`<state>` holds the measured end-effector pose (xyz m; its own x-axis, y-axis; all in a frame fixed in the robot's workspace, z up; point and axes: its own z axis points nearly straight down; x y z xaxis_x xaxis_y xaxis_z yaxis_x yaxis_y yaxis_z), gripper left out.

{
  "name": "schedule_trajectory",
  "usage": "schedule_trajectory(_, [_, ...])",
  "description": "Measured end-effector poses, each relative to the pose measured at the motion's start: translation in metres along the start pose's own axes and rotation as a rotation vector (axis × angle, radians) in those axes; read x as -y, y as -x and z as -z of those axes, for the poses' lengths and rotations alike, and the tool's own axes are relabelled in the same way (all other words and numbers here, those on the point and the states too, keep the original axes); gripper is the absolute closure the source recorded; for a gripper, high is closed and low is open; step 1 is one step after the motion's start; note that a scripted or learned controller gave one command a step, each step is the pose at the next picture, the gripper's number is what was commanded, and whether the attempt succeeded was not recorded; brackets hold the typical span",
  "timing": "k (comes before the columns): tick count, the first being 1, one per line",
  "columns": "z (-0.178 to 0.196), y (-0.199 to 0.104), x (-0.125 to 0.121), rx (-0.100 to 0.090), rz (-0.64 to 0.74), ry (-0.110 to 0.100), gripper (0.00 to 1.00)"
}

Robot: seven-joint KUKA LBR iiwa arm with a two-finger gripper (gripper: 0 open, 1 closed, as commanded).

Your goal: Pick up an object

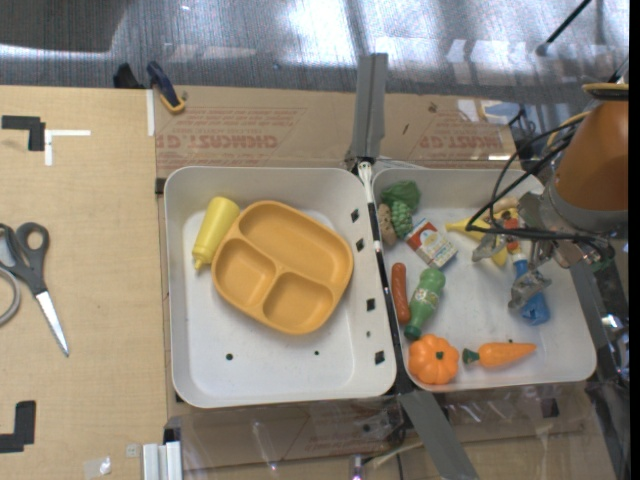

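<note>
Altogether two bins (180,298); one tray (282,265)

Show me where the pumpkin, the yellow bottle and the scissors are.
pumpkin (434,360), camera view, middle of its orange body.
yellow bottle (213,228), camera view, middle of its body.
scissors (38,286), camera view, where the blades cross.
</note>
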<state>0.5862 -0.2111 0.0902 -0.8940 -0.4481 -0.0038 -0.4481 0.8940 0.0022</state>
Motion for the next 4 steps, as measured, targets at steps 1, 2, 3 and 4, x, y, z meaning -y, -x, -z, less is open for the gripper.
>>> schedule_trajectory(1, [0.007,0.001,0.000,0.002,-0.003,0.002,1.00])
schedule_trajectory(2, [0.000,0.068,-0.009,0.001,-0.312,-0.003,1.00])
schedule_trajectory(3, [0.001,0.061,0.042,0.002,-0.040,-0.003,1.00])
schedule_trajectory(4, [0.001,0.062,0.042,0.002,-0.040,-0.002,0.00])
